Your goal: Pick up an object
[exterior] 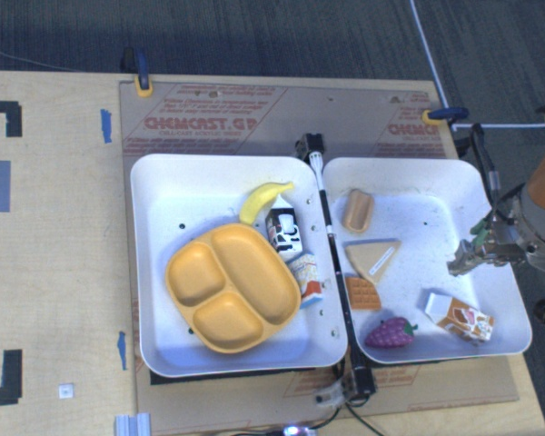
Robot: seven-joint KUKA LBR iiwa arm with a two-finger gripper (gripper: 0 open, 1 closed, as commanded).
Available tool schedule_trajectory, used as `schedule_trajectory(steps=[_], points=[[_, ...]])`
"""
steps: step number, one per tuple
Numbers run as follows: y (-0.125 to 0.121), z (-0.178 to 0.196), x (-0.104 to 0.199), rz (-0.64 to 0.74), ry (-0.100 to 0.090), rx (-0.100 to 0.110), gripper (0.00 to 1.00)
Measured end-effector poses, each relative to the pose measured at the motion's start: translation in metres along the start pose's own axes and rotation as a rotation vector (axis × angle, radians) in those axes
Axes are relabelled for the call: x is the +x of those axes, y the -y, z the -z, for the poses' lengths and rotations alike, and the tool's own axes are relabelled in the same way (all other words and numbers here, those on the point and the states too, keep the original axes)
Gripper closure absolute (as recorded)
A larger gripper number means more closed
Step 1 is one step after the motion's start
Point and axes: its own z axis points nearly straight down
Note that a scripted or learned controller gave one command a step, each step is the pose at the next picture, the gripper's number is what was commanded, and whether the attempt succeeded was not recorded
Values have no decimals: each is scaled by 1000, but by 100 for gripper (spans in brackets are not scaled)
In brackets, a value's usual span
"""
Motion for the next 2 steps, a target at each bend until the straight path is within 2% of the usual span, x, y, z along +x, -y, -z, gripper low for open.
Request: schedule_trajectory(steps=[1, 2], points=[[0, 0, 0, 0, -1, 1, 0], [-2, -113, 51, -1, 0, -7, 0]])
